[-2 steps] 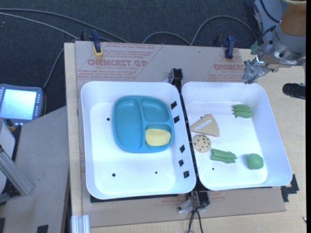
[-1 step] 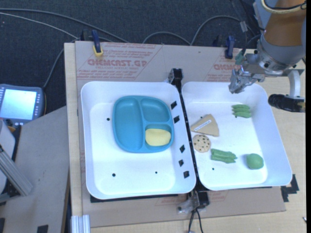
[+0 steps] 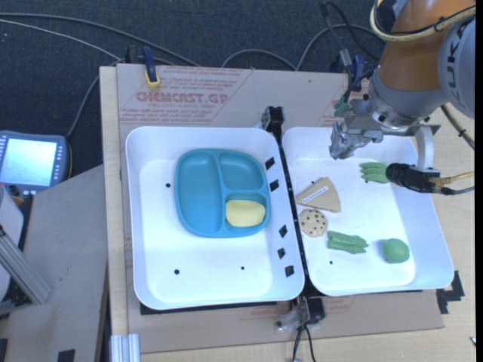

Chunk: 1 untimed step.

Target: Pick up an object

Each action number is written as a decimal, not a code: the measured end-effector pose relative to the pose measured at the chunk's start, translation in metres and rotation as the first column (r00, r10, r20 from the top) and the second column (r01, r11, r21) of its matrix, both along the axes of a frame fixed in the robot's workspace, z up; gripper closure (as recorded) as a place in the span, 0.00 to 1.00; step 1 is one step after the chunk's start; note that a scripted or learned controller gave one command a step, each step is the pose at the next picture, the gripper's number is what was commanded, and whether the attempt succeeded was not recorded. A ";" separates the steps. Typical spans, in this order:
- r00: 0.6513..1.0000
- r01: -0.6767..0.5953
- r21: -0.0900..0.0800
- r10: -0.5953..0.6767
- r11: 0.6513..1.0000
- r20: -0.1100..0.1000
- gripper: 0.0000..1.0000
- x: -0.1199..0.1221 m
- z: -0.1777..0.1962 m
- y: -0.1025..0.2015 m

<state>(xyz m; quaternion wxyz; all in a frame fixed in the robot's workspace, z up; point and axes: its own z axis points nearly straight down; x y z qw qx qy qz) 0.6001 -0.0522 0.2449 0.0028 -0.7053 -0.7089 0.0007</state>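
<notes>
So the arm [image 3: 423, 44] is reaching in from the right and hanging its gripper [image 3: 344, 148] over the upper left part of the right bin [image 3: 430, 255]. Nothing is sitting between the fingers. They're looking fairly close together to me, but the view is blurry there, so I can't tell for sure whether they're open or shut.

Stuff lying in the right bin: a tan wedge [image 3: 319, 195] near the middle, a cookie [image 3: 312, 222] just below it, a green veggie piece [image 3: 347, 242] to the right of the cookie, and a green ball [image 3: 395, 250] further right. A small green leafy thing [image 3: 373, 172] is sitting just right of the gripper.

The left bin [image 3: 151, 277] is holding a blue tray [image 3: 211, 179], with a yellow lump [image 3: 245, 213] in its lower right compartment.
</notes>
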 end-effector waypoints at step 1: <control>1.000 0.001 0.000 -0.001 1.000 0.001 1.00 -0.023 -0.001 0.037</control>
